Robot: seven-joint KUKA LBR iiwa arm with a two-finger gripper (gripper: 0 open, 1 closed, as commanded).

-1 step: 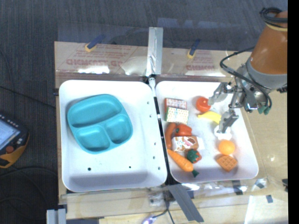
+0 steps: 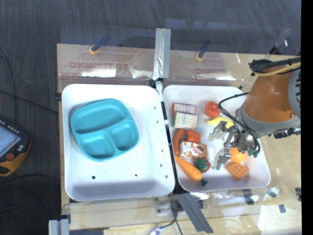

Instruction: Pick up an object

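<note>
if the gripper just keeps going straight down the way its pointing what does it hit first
Probably the small orange fruit-like toy right by the gripper, with the waffle-like toy just beyond it in the right bin. Depth is unclear from this slanted view, so it might reach bare bin floor instead.

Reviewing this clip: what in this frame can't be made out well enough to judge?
- Gripper, camera view: finger state unclear; small, lost in clutter.
- Yellow item: partly hidden under the arm, identity unclear.
- Orange piece: beside the gripper; contact can't be told.
- Small box: print too small to read.
- Arm: cut off at the right edge.
</note>
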